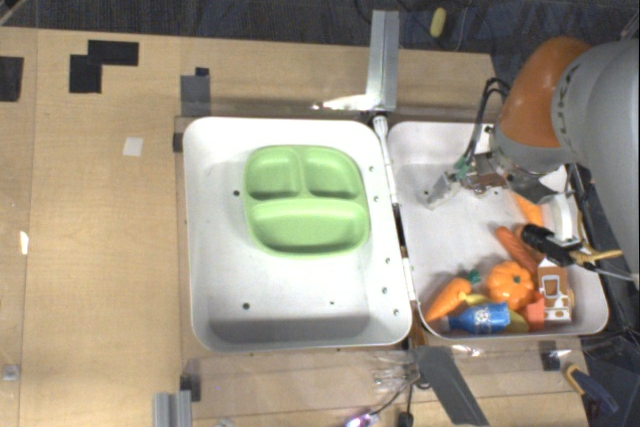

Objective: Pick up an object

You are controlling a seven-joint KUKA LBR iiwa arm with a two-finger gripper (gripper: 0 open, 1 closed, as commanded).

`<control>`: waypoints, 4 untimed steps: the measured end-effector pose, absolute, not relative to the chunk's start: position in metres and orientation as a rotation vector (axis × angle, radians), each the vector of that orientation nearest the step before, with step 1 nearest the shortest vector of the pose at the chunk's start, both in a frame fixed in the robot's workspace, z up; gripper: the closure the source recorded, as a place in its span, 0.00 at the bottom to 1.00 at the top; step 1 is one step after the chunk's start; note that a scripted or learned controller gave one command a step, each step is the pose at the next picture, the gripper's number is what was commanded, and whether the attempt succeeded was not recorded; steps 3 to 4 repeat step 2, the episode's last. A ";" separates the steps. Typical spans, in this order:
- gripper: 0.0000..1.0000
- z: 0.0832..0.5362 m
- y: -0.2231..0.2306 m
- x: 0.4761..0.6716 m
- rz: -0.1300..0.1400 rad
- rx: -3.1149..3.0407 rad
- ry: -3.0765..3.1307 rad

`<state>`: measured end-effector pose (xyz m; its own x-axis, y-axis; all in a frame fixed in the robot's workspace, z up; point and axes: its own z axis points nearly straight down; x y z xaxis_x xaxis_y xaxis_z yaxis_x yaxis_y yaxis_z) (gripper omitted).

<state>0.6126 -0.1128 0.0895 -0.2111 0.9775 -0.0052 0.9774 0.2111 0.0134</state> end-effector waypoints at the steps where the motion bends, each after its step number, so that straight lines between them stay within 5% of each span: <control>1: 0.00 0.141 -0.166 0.603 0.005 1.924 2.475; 2: 0.00 0.300 -0.169 0.617 0.006 1.788 2.572; 4: 0.00 0.300 -0.169 0.617 0.006 1.788 2.572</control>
